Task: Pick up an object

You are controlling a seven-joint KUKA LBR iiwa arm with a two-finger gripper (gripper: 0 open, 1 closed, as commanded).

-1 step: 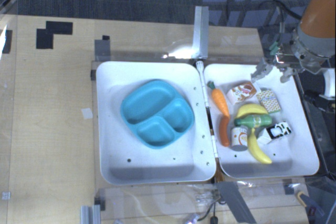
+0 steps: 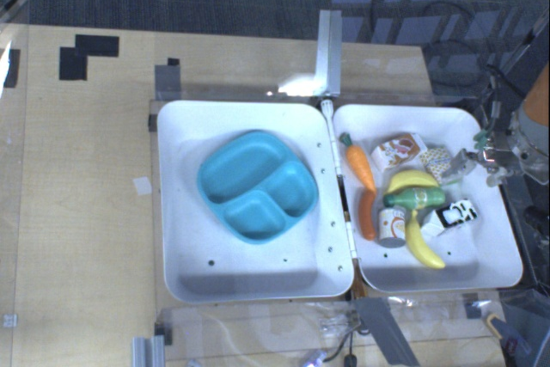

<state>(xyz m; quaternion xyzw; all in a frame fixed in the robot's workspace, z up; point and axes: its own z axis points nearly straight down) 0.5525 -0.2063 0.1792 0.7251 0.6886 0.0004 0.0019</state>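
So we're looking down at the counter (image 2: 77,185) with its two white bins side by side. The left bin (image 2: 176,185) has one blue divided plate (image 2: 256,185) sitting roughly in the middle. The right bin (image 2: 498,262) is where all the pickable stuff is, bunched toward its left and centre.

Counting what we can make out in there: one carrot (image 2: 359,166) along the left wall, one reddish-orange sausage-shaped thing (image 2: 368,214) just below it, two bananas (one banana (image 2: 411,180) curving over the top of the pile, a second banana (image 2: 423,243) pointing down toward the front), one green bottle (image 2: 418,198) lying on its side between them, one small can (image 2: 392,228) touching the lower banana, one snack packet (image 2: 397,151) near the back, one pale spotted thing (image 2: 436,159) beside it, and one black-and-white piece (image 2: 457,214) to the right.

The gripper (image 2: 468,163) sits over the right bin's back right part, just right of the spotted thing, apart from the pile. It's too small and blurry for us to tell how wide the jaws are, and we see nothing between them.
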